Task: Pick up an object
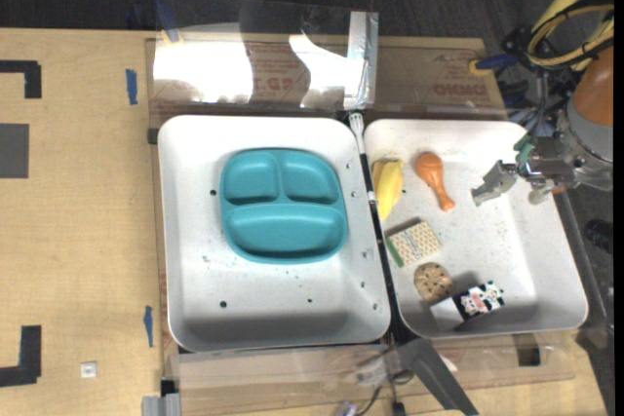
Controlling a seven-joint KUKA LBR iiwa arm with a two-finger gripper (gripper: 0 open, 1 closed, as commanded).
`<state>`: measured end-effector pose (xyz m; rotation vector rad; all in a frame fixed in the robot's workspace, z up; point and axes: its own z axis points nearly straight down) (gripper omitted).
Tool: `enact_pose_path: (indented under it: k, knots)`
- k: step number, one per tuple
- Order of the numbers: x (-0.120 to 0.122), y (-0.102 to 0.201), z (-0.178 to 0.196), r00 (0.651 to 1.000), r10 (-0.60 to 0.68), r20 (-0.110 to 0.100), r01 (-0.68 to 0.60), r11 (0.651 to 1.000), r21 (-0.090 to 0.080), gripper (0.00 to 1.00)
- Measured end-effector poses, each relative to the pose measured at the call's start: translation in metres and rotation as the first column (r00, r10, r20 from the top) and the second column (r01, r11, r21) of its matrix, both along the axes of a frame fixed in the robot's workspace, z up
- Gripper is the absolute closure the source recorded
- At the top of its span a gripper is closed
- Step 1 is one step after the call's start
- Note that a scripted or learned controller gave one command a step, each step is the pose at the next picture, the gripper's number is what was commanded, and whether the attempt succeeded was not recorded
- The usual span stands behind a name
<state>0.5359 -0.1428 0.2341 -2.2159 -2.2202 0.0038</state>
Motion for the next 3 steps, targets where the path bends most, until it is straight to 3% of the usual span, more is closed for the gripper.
enact_pose_path:
  k: [1, 2, 3]
  knots:
    - [0.020, 0.001, 0.006, 0.992, -0.126, 0.003, 0.126, 0.992, -0.002, 0.00]
    - [0.041, 0.038, -0.147, 0.986, -0.169, 0.011, 0.169, 0.986, -0.001, 0.00]
    - [0.102, 0.039, -0.148, 0.937, -0.349, 0.009, 0.349, 0.937, -0.002, 0.00]
